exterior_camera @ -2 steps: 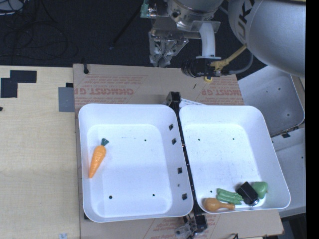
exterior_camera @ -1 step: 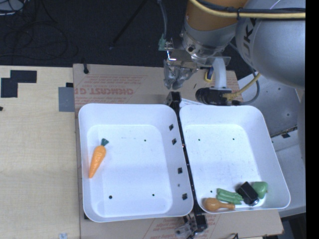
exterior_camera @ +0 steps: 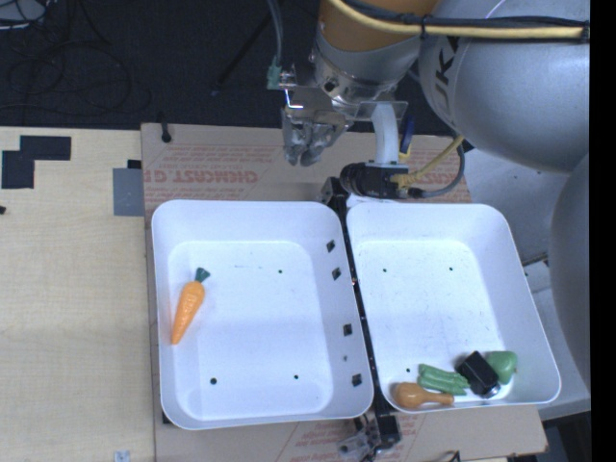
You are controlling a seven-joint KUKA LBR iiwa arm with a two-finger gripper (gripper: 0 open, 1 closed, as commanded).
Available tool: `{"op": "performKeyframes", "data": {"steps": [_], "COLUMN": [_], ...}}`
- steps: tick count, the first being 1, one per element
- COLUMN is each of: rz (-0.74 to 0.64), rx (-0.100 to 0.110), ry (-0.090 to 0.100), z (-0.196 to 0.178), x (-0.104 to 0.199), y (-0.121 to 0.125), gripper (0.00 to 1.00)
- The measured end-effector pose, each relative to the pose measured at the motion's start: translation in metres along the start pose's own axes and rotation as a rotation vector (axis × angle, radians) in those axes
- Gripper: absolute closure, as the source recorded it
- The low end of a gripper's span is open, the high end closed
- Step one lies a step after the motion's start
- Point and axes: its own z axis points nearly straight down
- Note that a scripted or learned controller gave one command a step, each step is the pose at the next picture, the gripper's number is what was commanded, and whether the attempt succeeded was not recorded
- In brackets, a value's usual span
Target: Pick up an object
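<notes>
Gripper [exterior_camera: 308,148]: above the bench behind both bins; finger state cannot be told.
Orange plastic carrot [exterior_camera: 188,306]: in left white bin [exterior_camera: 164,258].

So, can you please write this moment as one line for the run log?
gripper: above bench behind bins, holds nothing | toy carrot: left bin | green, black, tan toys: right bin near corner | pick: not yet done

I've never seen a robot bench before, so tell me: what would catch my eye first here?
Probably the big grey arm with its orange band, filling the top right, its gripper hanging above the far edge of the bins. Next, the toy carrot lying alone at the left side of the left bin. Then a small huddle of toys in the right bin's near corner: green pieces, a black block and an orange-brown piece.
</notes>
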Motion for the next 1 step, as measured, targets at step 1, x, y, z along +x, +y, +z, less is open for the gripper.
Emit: {"op": "performKeyframes", "data": {"steps": [1], "rz": [0.005], "rx": [0.006], "ry": [-0.002], "z": [0.0431], "x": [-0.0229], "y": [-0.0157], "gripper": [1.0]}}
